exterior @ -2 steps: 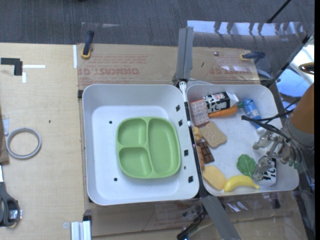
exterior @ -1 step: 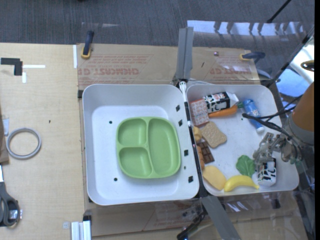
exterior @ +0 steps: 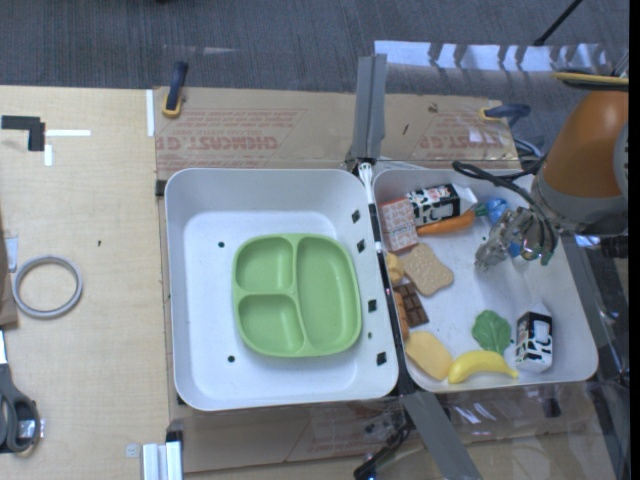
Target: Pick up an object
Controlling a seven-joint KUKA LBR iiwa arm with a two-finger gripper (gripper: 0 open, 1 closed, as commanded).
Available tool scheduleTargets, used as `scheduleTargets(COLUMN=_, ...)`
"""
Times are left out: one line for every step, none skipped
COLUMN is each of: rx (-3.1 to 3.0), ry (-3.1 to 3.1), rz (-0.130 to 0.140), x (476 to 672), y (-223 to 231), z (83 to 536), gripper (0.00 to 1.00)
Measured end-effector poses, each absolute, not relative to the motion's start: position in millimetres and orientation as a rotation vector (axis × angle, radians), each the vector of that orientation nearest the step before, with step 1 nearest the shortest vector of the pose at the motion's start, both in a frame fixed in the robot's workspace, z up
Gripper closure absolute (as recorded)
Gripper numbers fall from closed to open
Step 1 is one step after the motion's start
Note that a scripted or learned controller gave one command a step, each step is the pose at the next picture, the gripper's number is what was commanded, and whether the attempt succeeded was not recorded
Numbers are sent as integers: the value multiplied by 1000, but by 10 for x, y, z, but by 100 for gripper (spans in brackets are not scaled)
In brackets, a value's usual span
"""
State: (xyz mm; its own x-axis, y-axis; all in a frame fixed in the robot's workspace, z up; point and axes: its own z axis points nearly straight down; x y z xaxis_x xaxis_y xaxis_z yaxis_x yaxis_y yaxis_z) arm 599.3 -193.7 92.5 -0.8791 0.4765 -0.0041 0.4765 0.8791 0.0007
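— Where's the arm (exterior: 585, 158) right now?

— It comes in from the right and hangs over the right bin (exterior: 570, 298), up near that bin's far right part. The pincer (exterior: 512, 240) is low, just above the white floor, beside a small blue thing (exterior: 494, 209) that I can't make out properly.

— Has it got hold of anything?

— From here I can't tell. The metal end is a blur of grey and I see nothing clearly held in it, but I wouldn't swear how it stands.

— And what's there to pick from?

— All of it lies in the right bin. A black-and-white carton (exterior: 434, 205) sits at the far end, with an orange carrot (exterior: 446, 225) just beside it and a red-and-white packet (exterior: 398, 225) to their left. Below that a tan cracker (exterior: 429, 268), then a brown chocolate bar (exterior: 410, 305) along the left wall. Towards the near edge there's a yellow block (exterior: 426, 353) touching a banana (exterior: 481, 367), a green leaf (exterior: 491, 330) just above the banana, and a second black-and-white carton (exterior: 534, 340) at its right.

— The left bin?

— The left bin (exterior: 190, 298) holds a green divided plate (exterior: 297, 294), three compartments, lying flat in the middle. Out on the worktop (exterior: 80, 368), far left, there's a grey tape ring (exterior: 45, 286).
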Motion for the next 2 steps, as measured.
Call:
scheduleTargets(rx=772, ry=3041, rz=-1, x=5993, y=-1940, z=925, gripper=0)
scheduleTargets(rx=776, ry=3042, rz=-1, x=5479, y=-2206, z=924, gripper=0)
